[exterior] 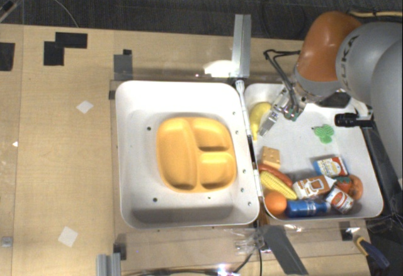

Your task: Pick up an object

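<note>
Overhead: jaws [275,118] state cannot tell, just beside yellow lemon [257,114] in right bin [371,161]. One yellow divided tray [194,153] in left bin [135,142]. One green scrap [325,133] nearby.

yellow divided tray [192,153] in a white bin [135,161]; orange-banded grey arm [352,54]; small green piece [325,133].

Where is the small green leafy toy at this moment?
The small green leafy toy lies alone in the right white bin, toward its right side, above the red and white carton and right of the gripper.
</note>
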